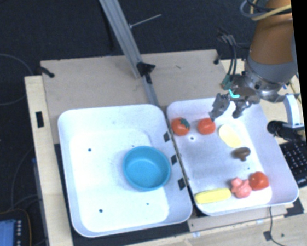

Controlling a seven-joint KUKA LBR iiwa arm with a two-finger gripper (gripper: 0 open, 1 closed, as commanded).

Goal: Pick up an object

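A light wooden tabletop (99, 82) carries two shallow white bins side by side. The grey arm with its orange band reaches in from the right, and its pincer (227, 109) hangs over the far end of the right bin (279, 185). Its two dark fingers are spread apart with nothing between them.

Taking the pincer as the landmark: a red ball-like object (206, 126) lies in the bin just below and to its left, closest of all. A red tomato-like object with a green top (180, 126) sits further left. A pale yellow piece (230, 136) lies just below the pincer, and a small brown item (241, 152) below that. Well apart, at the near end, lie a yellow bar (212, 196), a pink lump (239, 187) and another red object (258, 180).

The left bin (80, 133) holds a blue bowl (146, 167).

No readable writing is visible.
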